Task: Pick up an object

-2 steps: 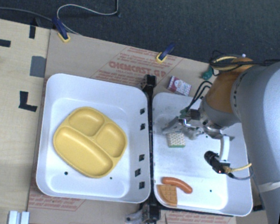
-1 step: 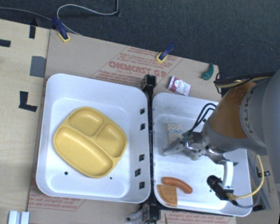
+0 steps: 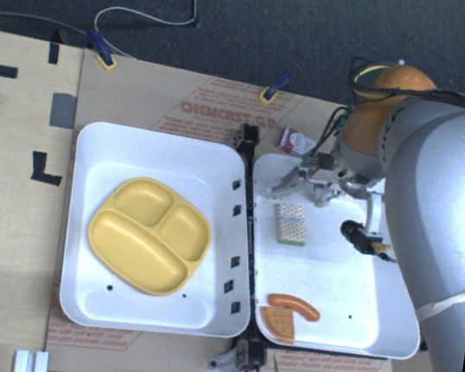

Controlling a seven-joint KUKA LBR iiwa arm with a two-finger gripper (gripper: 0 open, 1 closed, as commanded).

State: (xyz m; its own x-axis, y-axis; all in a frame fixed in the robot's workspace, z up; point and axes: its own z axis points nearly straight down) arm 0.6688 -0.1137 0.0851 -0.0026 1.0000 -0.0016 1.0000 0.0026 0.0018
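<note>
In the right bin (image 3: 371,308), a small green-and-white sponge (image 3: 291,223) lies flat near the far left part. At the near edge are an orange sausage (image 3: 294,306) and a tan waffle piece (image 3: 278,323), close together. My gripper (image 3: 304,192) hangs just beyond the sponge at the bin's far side, open, with its fingers spread and nothing between them. The left bin (image 3: 98,151) holds a yellow divided plate (image 3: 150,233).
The grey arm (image 3: 432,195) covers the right bin's far right side. A small dark packet (image 3: 292,139) lies on the cardboard behind the bins. Two blue-and-yellow clamps (image 3: 103,52) (image 3: 274,87) hold the cardboard's far edge. Black clips (image 3: 241,213) line the divider.
</note>
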